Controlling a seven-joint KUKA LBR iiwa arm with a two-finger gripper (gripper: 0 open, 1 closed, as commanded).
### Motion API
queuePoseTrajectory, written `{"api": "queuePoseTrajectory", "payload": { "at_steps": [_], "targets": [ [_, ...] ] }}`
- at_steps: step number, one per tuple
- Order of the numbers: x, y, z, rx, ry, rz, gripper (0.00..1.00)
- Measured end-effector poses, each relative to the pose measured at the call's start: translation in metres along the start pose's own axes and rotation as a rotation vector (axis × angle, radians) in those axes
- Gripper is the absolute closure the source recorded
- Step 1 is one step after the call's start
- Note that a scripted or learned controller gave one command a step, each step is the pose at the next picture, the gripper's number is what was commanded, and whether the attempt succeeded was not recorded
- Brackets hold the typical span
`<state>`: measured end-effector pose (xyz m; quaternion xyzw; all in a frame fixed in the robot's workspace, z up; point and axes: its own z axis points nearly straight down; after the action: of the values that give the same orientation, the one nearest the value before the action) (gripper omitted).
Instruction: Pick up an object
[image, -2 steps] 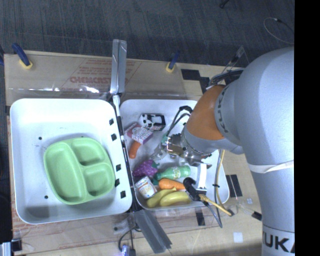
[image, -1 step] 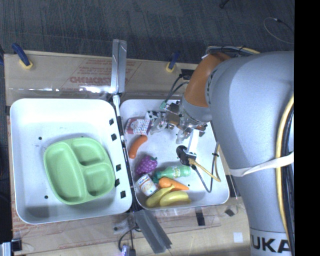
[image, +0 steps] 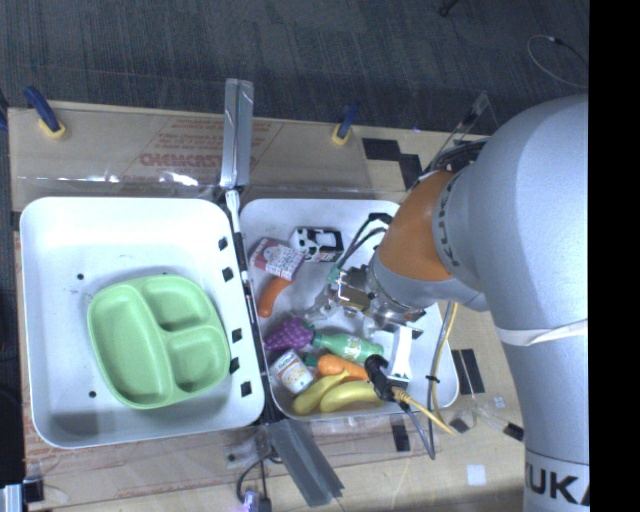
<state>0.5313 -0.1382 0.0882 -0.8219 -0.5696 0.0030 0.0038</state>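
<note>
Reaching in from the right, arm (image: 470, 240) bent low over right bin (image: 300, 212), fingers' (image: 350, 305) state unclear among toys.

arm (image: 545, 250): "KUKA" in black at base | cardboard (image: 185, 150): faint red print, unreadable

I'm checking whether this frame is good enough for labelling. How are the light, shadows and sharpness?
In the camera view, light is even and bright; the left bin looks nearly washed out, with soft shadow beside the green tray. The arm is close to the lens and shades the right bin beneath it. Small items such as the bananas are slightly soft but recognisable.
</note>
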Motion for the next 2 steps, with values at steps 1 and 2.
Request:
{"api": "queuePoseTrajectory", "payload": {
  "at_steps": [1,2],
  "targets": [
    [-0.027,0.062,-0.049,-0.004,0.0,-0.058,0.0],
    [-0.056,-0.03,0.0,-0.002,0.002,-0.109,0.0]
  ]
}}
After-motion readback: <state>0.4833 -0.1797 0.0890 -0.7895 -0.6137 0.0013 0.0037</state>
